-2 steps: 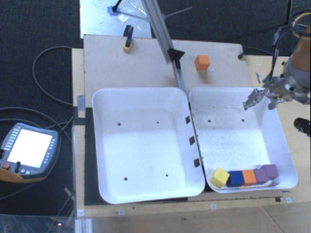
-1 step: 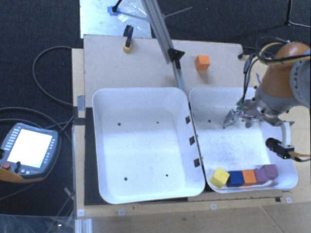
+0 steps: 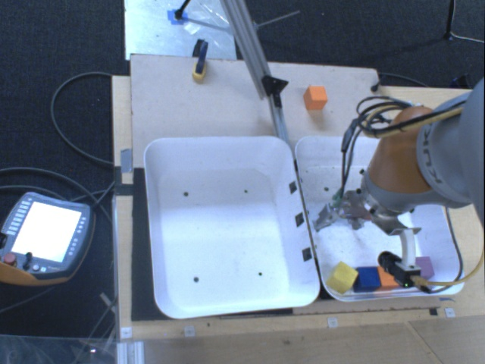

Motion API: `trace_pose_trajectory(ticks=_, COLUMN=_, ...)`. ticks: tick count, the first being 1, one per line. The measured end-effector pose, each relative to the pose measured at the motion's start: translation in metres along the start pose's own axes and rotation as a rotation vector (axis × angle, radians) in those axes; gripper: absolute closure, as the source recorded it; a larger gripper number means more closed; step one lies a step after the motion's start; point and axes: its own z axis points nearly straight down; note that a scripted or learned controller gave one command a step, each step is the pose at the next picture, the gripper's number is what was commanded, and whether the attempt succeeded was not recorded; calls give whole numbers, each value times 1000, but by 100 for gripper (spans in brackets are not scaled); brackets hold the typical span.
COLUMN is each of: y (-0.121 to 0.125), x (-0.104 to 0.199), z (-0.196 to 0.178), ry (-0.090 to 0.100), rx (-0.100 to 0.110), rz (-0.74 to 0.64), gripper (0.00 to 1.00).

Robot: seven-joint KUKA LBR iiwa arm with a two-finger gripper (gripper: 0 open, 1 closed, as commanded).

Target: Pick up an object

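Your arm (image 3: 424, 158) comes in from the right edge of the frame and bends down over the right bin (image 3: 318, 154), orange band sitting above the wrist. The gripper (image 3: 333, 217) hangs low over the middle-left of that bin, metal bits pointing toward the left of the frame. Honestly you can't tell from this angle if it's open or closed, and nothing visibly sits between the tips.

The blocks are bunched along the lower edge of the right bin: yellow block (image 3: 342, 277) turned so a corner points down the frame, blue block (image 3: 368, 278) touching it on the right, a bit of orange block (image 3: 387, 280) next, and a purple block (image 3: 424, 266) at the far right. They're all cube-ish, so no real long axis. The whole bunch lies below and to the right of the gripper, clearly apart from it.

Left bin (image 3: 163, 158) sits beside it, and another orange cube (image 3: 316, 97) rests on the bench (image 3: 174, 89) above the right bin.
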Motion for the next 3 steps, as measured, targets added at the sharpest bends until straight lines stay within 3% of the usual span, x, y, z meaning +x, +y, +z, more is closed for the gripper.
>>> trace_pose_trajectory(ticks=1, y=17, x=-9, z=-14, ry=-5, rx=-10, rz=5, gripper=0)
trace_pose_trajectory(ticks=2, y=11, x=-14, z=-137, ry=-6, rx=-17, rz=4, gripper=0)
trace_pose_trajectory(ticks=3, y=-16, x=-2, z=-27, ry=-3, rx=1, rz=7, gripper=0)
